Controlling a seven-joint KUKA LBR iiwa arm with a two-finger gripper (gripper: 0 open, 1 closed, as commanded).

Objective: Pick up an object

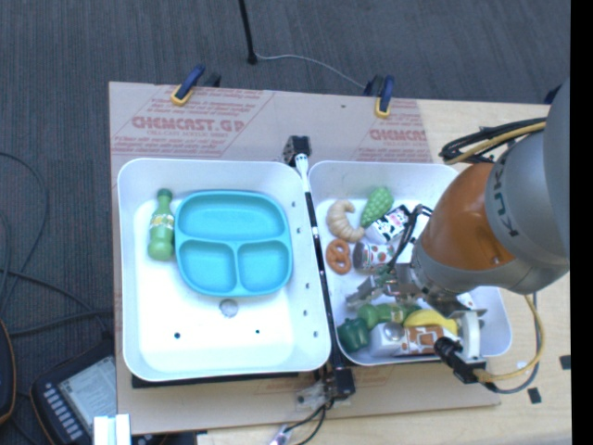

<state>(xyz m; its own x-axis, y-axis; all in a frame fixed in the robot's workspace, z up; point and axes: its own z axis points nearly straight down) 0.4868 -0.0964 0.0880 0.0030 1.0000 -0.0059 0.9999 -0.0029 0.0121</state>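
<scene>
Reaching in from 3 o'clock, gripper (384,284) hanging low over the right bin (496,341), above the toy clutter. Fingers: cannot tell, apart or together. Lying around it: croissant (341,217) and green cone (376,205) at 11 o'clock, pretzel (338,256) at 9, banana (428,322) at 5. Sitting in the left bin (148,341): blue tray (233,243), green bottle (162,225) at its 9 o'clock.
</scene>
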